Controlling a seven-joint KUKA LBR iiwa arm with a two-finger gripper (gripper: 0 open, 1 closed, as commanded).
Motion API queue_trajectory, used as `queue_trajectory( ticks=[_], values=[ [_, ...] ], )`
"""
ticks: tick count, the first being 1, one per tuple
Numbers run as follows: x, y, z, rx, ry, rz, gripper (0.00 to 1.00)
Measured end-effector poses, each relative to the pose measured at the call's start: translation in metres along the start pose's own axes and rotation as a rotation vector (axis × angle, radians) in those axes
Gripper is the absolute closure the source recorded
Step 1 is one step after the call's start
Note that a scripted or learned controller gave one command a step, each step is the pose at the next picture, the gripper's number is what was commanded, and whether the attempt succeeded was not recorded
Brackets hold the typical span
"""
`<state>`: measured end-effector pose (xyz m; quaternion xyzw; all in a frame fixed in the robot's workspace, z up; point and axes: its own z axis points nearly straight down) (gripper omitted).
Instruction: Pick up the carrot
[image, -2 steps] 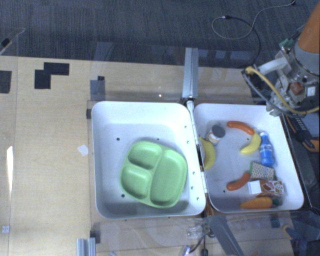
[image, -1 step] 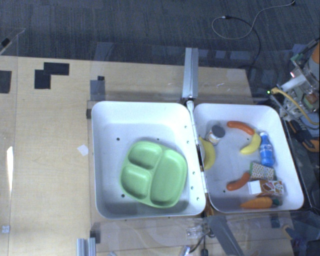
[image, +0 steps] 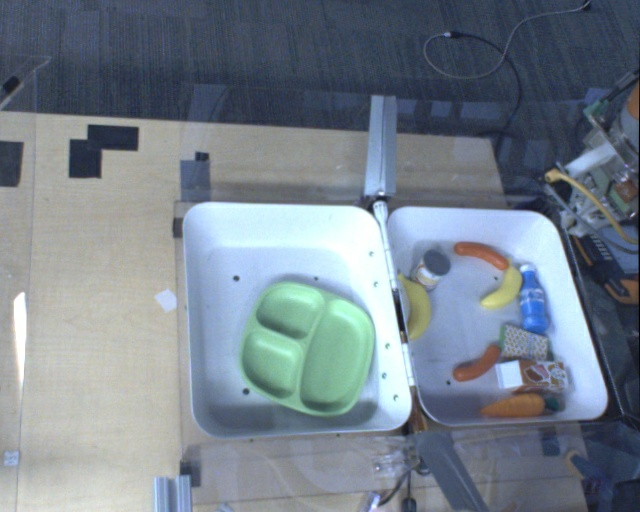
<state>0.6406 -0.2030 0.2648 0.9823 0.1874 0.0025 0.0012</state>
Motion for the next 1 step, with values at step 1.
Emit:
queue_trajectory(
  ticks=[1],
  values=[
    [0.0023, -0.0013, -0.0113, -0.002, 0.002, -0.009, 1.00]
  ],
)
